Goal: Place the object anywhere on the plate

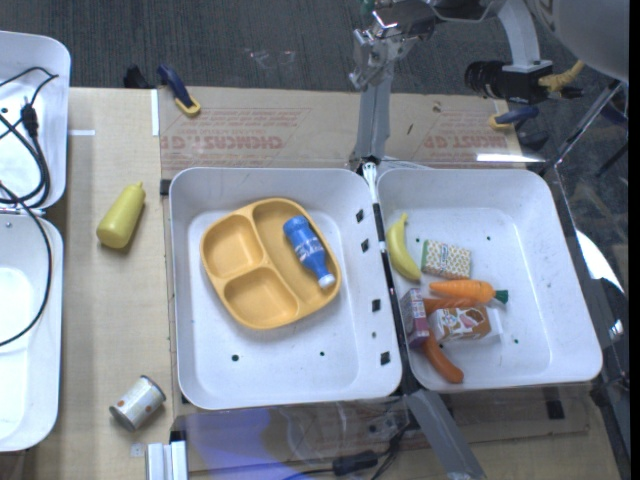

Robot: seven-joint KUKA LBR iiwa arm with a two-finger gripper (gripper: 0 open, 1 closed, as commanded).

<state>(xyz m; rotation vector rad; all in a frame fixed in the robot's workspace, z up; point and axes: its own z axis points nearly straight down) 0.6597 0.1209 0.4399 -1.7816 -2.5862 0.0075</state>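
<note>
Pincer (372,30) sits high at the top of the view, above the back edge of the worktop (300,128), over the seam between the two bins. Nothing visible between its fingers; too small and cluttered to tell how far open they are.

Left bin (200,348): yellow three-section plate (240,258), tilted a bit in plan. Blue bottle (307,251) lies on its side in the plate's long right-hand section, white cap pointing toward the near right. The other two sections hold nothing.

Right bin (530,268): banana (401,251) along the left wall, cracker pack (446,259) just beside it. Carrot (463,291) in front of that, juice carton (467,324) touching the carrot's near side. Small dark can (414,315) to the carton's left, second orange piece (440,364) nearest the front wall.

Outside the bins, left side of the worktop: mustard bottle (121,217) lying down, tin can (137,402) near the front corner. Blue clamp (177,89) at the back left edge.
</note>
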